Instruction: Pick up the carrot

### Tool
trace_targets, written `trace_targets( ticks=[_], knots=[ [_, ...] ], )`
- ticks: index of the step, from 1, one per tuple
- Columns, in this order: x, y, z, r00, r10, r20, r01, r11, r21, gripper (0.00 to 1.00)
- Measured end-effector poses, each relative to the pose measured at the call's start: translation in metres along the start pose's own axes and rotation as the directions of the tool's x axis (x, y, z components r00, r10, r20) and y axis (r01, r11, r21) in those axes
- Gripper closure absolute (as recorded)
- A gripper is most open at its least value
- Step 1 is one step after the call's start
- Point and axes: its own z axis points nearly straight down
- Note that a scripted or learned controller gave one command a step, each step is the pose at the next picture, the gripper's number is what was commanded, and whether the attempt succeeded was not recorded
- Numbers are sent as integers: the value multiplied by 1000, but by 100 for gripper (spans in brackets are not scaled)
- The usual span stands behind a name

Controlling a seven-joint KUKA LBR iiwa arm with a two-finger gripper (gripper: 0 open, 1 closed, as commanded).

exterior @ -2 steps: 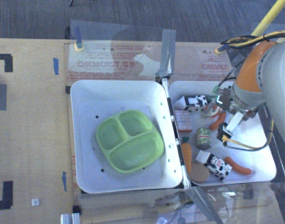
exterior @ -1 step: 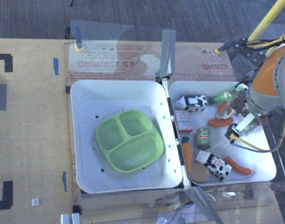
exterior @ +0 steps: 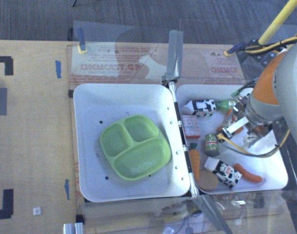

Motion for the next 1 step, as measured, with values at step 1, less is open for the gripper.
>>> trace_targets(
  ticks=[1],
  knots=[
    [0, 0, 0, 1000, 0, 0, 0, 1000, 0, 0]
  ],
)
